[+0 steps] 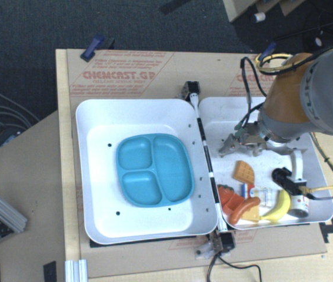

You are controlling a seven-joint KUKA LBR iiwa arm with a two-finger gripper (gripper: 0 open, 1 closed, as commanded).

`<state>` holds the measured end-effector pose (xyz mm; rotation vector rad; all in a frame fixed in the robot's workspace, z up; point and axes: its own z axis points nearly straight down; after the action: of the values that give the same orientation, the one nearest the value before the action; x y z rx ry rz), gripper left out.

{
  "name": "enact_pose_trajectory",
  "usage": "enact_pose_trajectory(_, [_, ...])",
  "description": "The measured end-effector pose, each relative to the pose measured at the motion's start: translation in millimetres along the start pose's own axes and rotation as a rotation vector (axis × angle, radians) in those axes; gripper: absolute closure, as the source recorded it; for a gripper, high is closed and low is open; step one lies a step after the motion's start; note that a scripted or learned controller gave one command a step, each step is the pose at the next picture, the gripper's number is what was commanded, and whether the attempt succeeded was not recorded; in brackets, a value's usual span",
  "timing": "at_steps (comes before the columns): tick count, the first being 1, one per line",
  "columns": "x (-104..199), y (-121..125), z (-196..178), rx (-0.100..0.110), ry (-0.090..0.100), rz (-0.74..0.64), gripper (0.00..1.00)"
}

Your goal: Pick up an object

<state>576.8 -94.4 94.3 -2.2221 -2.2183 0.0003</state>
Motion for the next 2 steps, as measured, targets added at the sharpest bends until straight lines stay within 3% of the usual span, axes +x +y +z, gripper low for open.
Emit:
enact_pose_trajectory(1, [0.1, 0.3, -9.9, -0.001, 0.0, 0.001, 1.0])
enact_pose_trajectory(2, [0.1, 0.2, -9.8, -0.001, 0.0, 0.001, 0.0])
